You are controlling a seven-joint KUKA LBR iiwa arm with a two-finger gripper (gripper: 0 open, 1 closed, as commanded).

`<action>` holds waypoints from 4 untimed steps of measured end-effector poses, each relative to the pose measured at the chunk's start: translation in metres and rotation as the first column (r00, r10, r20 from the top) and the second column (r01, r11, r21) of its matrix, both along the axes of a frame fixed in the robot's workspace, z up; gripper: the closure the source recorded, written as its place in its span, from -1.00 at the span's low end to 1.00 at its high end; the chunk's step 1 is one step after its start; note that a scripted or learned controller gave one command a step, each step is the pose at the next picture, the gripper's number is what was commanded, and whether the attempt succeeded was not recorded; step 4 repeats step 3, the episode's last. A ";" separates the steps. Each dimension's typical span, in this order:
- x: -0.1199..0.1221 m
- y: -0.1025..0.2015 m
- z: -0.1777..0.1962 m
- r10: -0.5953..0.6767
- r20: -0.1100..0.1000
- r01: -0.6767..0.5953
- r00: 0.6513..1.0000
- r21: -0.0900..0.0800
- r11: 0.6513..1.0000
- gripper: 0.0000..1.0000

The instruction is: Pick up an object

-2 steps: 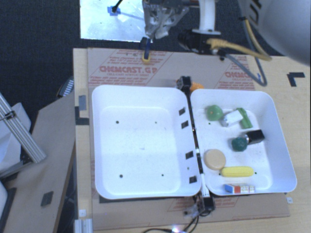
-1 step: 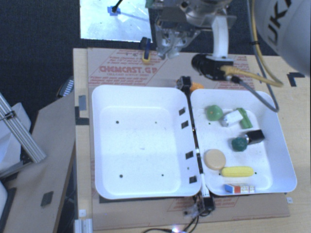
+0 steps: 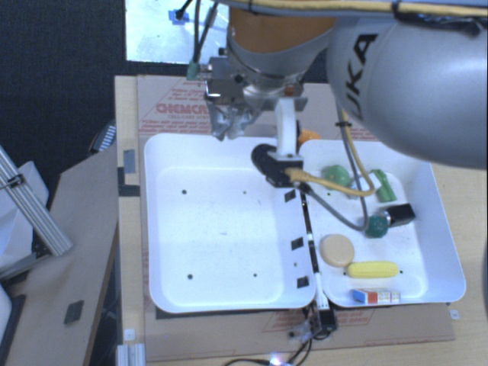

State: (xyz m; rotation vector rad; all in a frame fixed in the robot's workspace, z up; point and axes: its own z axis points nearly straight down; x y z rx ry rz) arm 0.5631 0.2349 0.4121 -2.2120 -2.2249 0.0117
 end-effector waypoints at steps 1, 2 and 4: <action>-0.046 -0.001 -0.132 -0.004 -0.007 0.004 1.000 -0.003 1.000 1.00; -0.076 -0.091 -0.079 -0.013 0.012 0.013 1.000 0.002 1.000 1.00; -0.078 -0.043 -0.149 0.000 0.002 0.000 1.000 0.002 1.000 1.00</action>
